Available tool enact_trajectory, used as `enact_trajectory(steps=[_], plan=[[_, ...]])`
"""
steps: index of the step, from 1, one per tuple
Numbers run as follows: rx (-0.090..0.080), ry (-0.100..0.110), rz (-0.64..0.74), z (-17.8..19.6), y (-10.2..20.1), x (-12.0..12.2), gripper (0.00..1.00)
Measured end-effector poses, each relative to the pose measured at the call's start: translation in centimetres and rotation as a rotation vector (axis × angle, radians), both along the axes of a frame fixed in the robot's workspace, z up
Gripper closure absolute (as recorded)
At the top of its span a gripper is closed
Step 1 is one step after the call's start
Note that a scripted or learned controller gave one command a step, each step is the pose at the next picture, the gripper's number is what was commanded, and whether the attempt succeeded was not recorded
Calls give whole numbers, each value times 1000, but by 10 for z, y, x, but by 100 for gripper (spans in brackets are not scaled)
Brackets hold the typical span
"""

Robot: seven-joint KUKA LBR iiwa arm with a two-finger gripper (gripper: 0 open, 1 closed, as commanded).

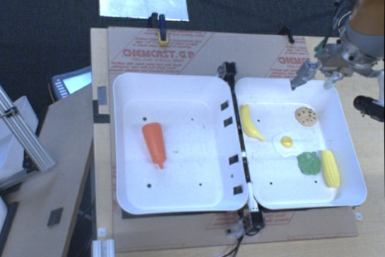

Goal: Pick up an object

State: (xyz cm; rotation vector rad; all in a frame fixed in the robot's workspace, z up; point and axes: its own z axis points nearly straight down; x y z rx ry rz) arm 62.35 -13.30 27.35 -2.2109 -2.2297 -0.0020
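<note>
Carrot [154, 142] is the only thing in the left bin [129, 90], lying a bit left of the bin's middle with its thin end pointing toward 6 o'clock and the fat end up toward 12. The right bin [355, 189] is way busier: a banana [249, 123] sits along its left wall around 9 o'clock, curving down toward the middle. Just right of it, near the bin's centre, there's a fried egg [286, 144], and up at about 1 o'clock from the egg is a cookie [305, 115], near it but not touching. Down at 4 o'clock from the egg you get a green leafy thing [309, 163], looks like it touches the egg's edge, and a corn cob [330, 168] lies right beside the green, standing roughly 12-to-6. The gripper [315, 74] hovers over the right bin's top rim at about 12 o'clock, well apart from everything in there, and its two fingers are spread with nothing between them. The arm [364, 24] comes in from the top right corner.
</note>
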Motion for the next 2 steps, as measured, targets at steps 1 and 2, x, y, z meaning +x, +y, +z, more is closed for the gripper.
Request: enact_trajectory(steps=[1, 2], plan=[[-3, -7, 0, 11, -4, 2, 100], [-3, -6, 0, 11, -4, 2, 0]])
